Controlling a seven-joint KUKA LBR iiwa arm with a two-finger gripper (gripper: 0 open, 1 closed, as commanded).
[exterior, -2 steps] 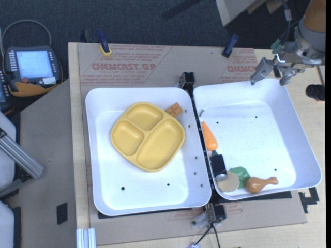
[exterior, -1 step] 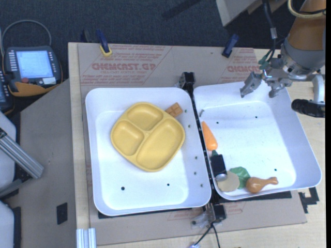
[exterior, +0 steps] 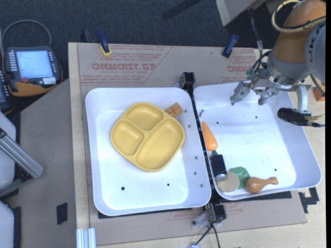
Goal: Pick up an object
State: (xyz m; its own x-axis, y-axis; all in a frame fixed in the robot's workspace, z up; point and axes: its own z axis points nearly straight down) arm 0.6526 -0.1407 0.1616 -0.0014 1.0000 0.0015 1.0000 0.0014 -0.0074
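My gripper (exterior: 250, 95) hangs above the far part of the right bin (exterior: 289, 138), its two fingers spread apart with nothing between them. An orange carrot (exterior: 209, 135) lies along the right bin's left wall. Near the front left corner of that bin sit a black block (exterior: 218, 164), a pale round disc (exterior: 228, 182), a green leafy piece (exterior: 240, 173) and a brown drumstick (exterior: 261, 183). All of these lie well in front of the gripper.
The left bin (exterior: 103, 154) holds a yellow divided plate (exterior: 148, 136) and a small brown block (exterior: 174, 109) at the plate's far edge. A black divider (exterior: 199, 133) runs between the bins. A teach pendant (exterior: 32, 66) lies off the bench at far left.
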